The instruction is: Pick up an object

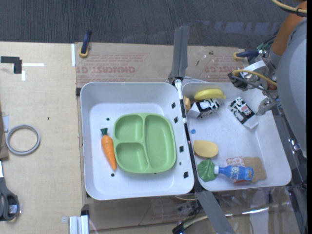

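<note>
Over the right bin's [229,135] far right corner, our gripper [263,99] hangs above the floor, and we cannot tell whether it is open or closed (wrist hardware crowds it). We take the small black-and-white box [242,110] as our target. It lies askew on the bin floor just beside the gripper, a little toward the bin's middle, with nothing between its sides yet. To do the approach well, we judge, we should centre over the box first, turn to span its narrower sides, then come straight down. The banana [209,94] and the carton [208,106] sit apart on its far side, so the bin's right edge is our main worry.
</note>
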`<state>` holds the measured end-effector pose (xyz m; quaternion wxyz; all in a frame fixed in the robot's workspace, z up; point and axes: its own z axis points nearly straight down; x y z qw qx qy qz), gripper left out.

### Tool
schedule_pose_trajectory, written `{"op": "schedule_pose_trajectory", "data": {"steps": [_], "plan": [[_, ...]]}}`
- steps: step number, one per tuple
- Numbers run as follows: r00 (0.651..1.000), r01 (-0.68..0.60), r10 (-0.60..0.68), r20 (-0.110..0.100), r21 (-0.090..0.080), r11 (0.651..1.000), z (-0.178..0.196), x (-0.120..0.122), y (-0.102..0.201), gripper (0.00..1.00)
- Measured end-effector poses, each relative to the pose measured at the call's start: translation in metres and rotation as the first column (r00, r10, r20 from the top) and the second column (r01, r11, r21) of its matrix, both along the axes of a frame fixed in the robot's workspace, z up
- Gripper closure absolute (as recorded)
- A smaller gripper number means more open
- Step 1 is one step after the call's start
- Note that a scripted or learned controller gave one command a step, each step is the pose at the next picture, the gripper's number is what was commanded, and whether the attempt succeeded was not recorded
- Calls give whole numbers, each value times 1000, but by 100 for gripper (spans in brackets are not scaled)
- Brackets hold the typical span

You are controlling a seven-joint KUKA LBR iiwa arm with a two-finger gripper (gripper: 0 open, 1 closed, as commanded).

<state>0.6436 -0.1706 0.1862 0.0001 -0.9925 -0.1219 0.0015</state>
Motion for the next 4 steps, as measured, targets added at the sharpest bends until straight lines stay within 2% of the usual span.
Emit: {"op": "schedule_pose_trajectory", "data": {"steps": [1, 2, 3, 4], "plan": [[999, -34, 34, -2, 2, 999, -96, -73, 11, 0], [999, 39, -39, 0, 0, 999, -6, -1, 24, 0], [985, -170, 170, -2, 3, 985, -96, -108, 1, 0], [999, 41, -41, -1, 1, 999, -95, -50, 44, 0]]}}
